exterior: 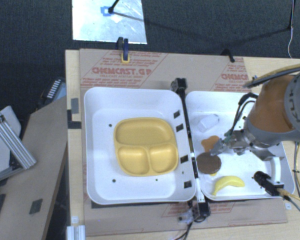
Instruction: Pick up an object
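Note:
In the right bin lie a yellow banana near the front wall, a dark brown round piece at the left side, an orange-brown piece just above it, and a pale clear item further back. My gripper reaches in from the right and hangs low over the bin, right beside the orange-brown piece and above the brown round piece. I see nothing held in it.
The left bin holds a yellow three-part tray. A black divider strip runs between the bins. A black part of the arm's fitting sits over the right bin's front right.

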Tool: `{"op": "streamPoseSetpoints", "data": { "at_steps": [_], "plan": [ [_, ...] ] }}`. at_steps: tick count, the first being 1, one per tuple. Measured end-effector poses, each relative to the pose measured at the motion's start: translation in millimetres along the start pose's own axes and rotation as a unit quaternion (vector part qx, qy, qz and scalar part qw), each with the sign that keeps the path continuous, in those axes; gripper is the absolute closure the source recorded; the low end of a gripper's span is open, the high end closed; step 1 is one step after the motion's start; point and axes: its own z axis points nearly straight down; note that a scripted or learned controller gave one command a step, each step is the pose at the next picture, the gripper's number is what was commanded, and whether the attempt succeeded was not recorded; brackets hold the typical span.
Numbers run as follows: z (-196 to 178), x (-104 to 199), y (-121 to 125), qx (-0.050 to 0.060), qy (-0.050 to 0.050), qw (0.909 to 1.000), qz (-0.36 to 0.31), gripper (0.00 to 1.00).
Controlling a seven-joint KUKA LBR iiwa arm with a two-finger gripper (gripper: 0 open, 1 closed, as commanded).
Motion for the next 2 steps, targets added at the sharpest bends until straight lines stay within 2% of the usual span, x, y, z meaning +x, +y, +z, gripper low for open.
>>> {"op": "streamPoseSetpoints", "data": {
  "at_steps": [1, 2],
  "plan": [
    [-13.2, 0.0, 1.2, -0.002, -0.001, 1.0000, -0.001, 1.00],
    [-58.6, 6.2, -0.8, -0.004, -0.001, 1.0000, -0.002, 1.00]
  ]
}}
